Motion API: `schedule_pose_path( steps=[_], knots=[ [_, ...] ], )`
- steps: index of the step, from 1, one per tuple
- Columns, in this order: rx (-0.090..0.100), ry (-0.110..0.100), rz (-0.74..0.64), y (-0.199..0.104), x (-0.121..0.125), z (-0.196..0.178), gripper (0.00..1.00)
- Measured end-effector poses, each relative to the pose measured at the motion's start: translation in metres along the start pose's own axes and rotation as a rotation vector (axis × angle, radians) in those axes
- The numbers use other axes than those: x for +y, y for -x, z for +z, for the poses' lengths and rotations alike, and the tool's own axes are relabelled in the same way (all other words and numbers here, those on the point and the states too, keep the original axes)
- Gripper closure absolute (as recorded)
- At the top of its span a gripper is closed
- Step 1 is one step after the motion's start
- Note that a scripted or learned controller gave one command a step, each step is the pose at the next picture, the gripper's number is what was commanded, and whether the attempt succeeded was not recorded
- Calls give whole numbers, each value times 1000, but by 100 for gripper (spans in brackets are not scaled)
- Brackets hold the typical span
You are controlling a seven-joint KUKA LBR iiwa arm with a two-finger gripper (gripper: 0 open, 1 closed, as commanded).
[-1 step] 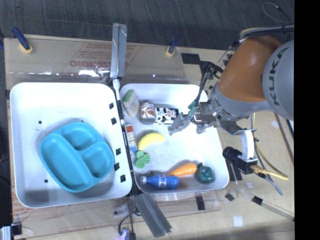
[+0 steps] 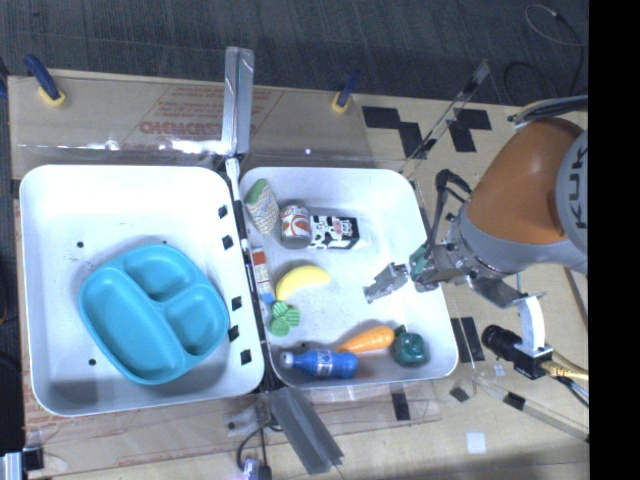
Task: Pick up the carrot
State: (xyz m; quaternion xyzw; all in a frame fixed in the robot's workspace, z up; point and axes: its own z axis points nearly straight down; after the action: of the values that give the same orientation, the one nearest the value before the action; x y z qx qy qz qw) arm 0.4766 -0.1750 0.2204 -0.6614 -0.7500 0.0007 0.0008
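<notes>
In the right bin (image 2: 425,230), at 5 o'clock, the carrot (image 2: 366,341) lies w/ a blue bottle (image 2: 318,363) at its 8. Prob. light, stiff, smooth plastic; grip across the orange middle. End effector (image 2: 392,279) hovers at carrot's 12, open/shut unclear, can't tell.

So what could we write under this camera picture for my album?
Gripper hovers above the right bin, near the carrot lying between a blue bottle and a green toy.
</notes>
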Motion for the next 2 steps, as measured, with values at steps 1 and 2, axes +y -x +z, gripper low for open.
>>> schedule_pose_path(
  steps=[1, 2],
  knots=[
    [1, 0, 42, 24, -3, 129, 0],
    [0, -1, 37, 24, -3, 120, 100]
  ],
)
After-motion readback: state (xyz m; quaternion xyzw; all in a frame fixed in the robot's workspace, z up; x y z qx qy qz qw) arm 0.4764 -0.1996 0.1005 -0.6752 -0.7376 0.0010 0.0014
